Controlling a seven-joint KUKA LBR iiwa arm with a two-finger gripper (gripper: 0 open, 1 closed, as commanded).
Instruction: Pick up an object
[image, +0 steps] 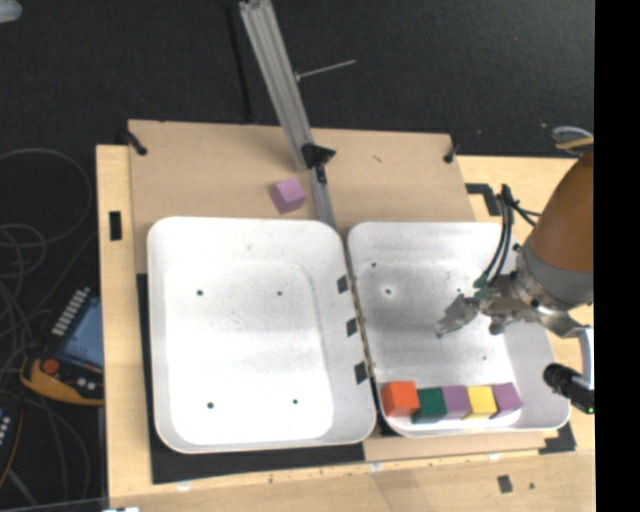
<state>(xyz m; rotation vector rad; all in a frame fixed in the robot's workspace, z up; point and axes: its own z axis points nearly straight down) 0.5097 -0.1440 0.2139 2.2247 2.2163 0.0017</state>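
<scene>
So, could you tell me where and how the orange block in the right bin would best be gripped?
Probably from above. The orange block ends a row against the right bin's near wall, touching the green block on one side. Its far face and outer end look free, so the gripper could descend with fingers on the far and near faces, though the near wall may crowd one finger.

Both white bins look like smooth, faintly glossy plastic on a matt, wood-like bench board, the slanted rail up at twelve o'clock has a dull brushed-metal sheen, and the coloured blocks at five o'clock look matt and smooth.
</scene>
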